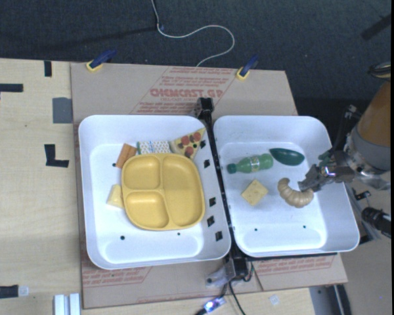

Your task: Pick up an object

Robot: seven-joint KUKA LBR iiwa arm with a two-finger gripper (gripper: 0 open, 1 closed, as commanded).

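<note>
Right bin — bottle, croissant; left bin — yellow tray.

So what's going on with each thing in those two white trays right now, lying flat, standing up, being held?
Yellow divided plate: flat in the left bin, lying over smaller items.
Green bottle: on its side in the right bin.
Dark green piece: lying loose beside the bottle.
Yellow block: flat on the bin floor.
Tan curved piece: on the floor, next to the gripper.
Gripper: low over the right bin, nothing visibly held.
</note>
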